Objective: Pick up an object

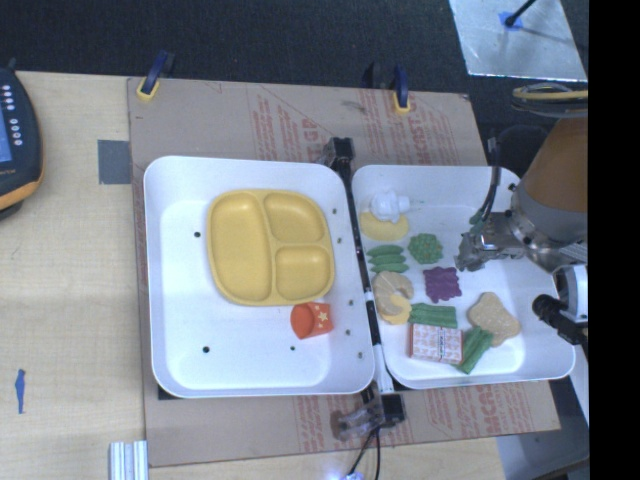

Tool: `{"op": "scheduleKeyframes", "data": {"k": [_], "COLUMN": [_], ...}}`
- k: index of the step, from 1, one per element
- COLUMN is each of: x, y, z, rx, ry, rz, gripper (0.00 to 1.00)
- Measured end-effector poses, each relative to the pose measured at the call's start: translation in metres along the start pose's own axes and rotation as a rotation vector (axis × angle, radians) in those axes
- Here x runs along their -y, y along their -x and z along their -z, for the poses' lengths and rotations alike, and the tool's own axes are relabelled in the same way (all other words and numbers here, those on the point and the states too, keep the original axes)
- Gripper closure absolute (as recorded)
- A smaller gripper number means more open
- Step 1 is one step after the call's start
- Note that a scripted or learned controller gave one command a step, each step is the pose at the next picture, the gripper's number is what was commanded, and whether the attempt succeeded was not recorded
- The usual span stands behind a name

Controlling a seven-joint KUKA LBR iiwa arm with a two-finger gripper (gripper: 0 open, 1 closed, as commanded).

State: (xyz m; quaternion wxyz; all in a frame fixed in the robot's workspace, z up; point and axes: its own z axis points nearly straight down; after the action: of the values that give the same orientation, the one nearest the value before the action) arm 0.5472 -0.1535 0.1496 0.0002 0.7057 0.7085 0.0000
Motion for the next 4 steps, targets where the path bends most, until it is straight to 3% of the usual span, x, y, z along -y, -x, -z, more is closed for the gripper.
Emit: {"op": "scheduleKeyframes", "data": {"k": [1, 2, 3, 4], "x": [0.008, -0.005, -0.029, -0.028], "y": [0.002, 0.033, -0.020, -0.017], "z": [-0.042, 0.012, -0.013, -0.011], "rx": [-0.001, 0.002, -0.003, -0.001], "ry": [-0.008, 0.002, -0.004, -0.004], "rz": [0.000, -0.003, 0.006, 0.002], "gripper": [1.00, 1.00, 1.00, 0.00]}}
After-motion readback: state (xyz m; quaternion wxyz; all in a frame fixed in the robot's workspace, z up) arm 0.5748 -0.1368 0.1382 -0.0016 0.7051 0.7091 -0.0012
